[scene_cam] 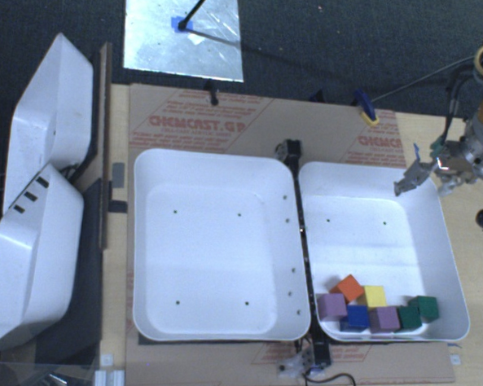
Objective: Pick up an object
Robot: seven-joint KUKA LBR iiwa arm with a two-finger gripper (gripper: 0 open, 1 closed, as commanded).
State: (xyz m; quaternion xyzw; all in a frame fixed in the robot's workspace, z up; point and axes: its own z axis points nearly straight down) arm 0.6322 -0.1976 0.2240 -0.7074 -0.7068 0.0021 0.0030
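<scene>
1. I see my jaws [422,176] at the frame's upper right, above the right shallow white bin's [362,228] far corner; I cannot tell their state.
2. Small coloured cubes [375,308] cluster at that bin's lower edge, well apart from them.

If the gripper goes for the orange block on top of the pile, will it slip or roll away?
The orange block looks like a rigid, flat-faced cube, so it probably won't roll. It sits tilted against the purple block and yellow block, so a push would likely tip or slide it. It seems small and light, and the smooth right bin offers little friction.
</scene>
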